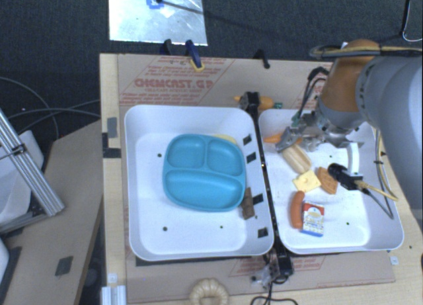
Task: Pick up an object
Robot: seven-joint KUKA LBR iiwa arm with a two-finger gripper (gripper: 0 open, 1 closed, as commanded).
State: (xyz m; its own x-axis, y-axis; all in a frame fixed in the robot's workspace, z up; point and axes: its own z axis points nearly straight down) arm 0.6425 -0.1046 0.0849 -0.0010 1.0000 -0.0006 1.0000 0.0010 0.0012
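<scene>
My gripper (pixel 289 139) hangs low over the back left part of the right bin (pixel 380 231). Just in front of it lies a tan bread roll (pixel 297 159), and a small orange piece (pixel 271 139) sits to its left. Further forward I see a yellow cheese slice (pixel 307 181), a brown cracker-like piece (pixel 326 180), a red sausage (pixel 297 209) and a small red, white and blue box (pixel 313 219). Nothing shows between the gripper and these things that tells of a hold.
The left bin (pixel 145 231) bears a blue divided plate (pixel 205 171), with a pale yellow thing (pixel 228 138) peeking out behind it and a brown piece (pixel 248 205) by the divider. The grey arm (pixel 390 92) covers the right bin's back right corner.
</scene>
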